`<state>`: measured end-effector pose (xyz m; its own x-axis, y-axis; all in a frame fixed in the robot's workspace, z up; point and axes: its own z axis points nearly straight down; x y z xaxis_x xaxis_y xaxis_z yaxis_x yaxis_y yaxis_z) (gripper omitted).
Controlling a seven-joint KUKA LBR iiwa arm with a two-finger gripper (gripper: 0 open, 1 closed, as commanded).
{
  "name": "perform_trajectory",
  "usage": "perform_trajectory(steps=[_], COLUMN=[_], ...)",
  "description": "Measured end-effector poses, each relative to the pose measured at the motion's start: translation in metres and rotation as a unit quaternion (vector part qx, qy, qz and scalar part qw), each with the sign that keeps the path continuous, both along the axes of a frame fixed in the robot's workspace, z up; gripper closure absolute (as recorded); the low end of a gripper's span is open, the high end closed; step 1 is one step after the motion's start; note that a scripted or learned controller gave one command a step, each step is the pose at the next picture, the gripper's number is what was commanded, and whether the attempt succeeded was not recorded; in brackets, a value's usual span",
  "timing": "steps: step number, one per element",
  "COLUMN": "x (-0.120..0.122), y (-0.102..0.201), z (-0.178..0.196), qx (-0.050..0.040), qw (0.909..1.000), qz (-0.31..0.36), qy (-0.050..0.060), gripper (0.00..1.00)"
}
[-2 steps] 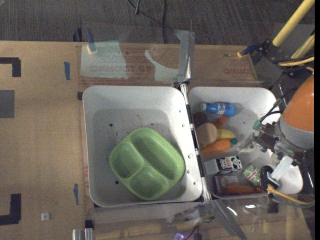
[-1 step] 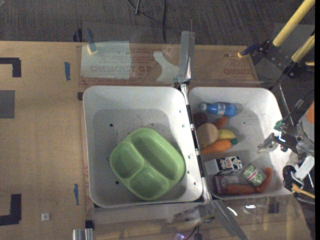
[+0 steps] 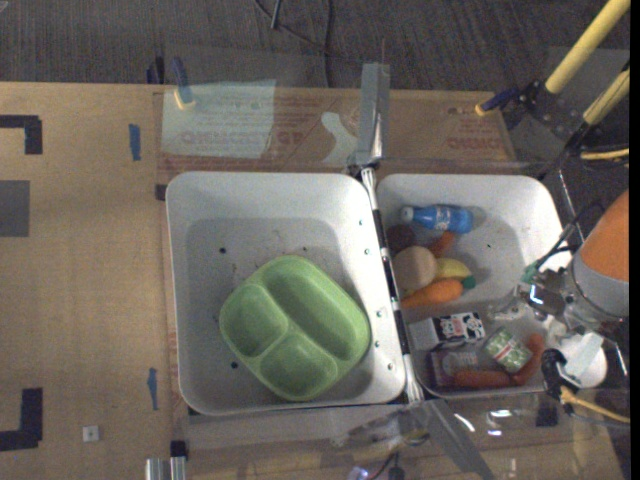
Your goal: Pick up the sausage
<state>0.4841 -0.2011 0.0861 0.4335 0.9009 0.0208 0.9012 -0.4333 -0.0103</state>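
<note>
The arm [image 3: 610, 258], grey with an orange band, reaches in from the right over the near right corner of the right bin [image 3: 545, 203]. Its gripper [image 3: 535, 303] sits low near the right wall of that bin, but whether its fingers are wide or narrow cannot be told from this slanted look; nothing shows between them.

The sausage [image 3: 482, 378], reddish and long, lies along the near edge of the right bin, just beside a small green packet [image 3: 508, 350] and below a little black-and-white carton [image 3: 460, 326]. It rests on the bin floor, apart from the gripper.

Farther back in the same bin lie a carrot [image 3: 434, 293], a beige round piece [image 3: 414, 267], something yellow [image 3: 453, 267] and a blue bottle [image 3: 437, 217] on its side near the far wall.

The left bin [image 3: 200, 218] holds a green divided plate [image 3: 293, 326], tilted toward the near right. Both bins stand side by side on the brown worktop [image 3: 80, 268].
</note>
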Motion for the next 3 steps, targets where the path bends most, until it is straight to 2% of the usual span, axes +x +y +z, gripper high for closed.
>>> perform_trajectory(steps=[1, 2, 3], x=[0.000, -0.004, -0.001], y=[0.000, 0.024, -0.001], z=[0.000, 0.111, 0.000], qx=[0.0001, -0.0116, -0.0034], qw=[1.0000, 0.9999, 0.9975], qz=[0.000, -0.005, 0.070], qy=[0.000, 0.000, -0.002], gripper=[0.00, 0.00, 0.00])
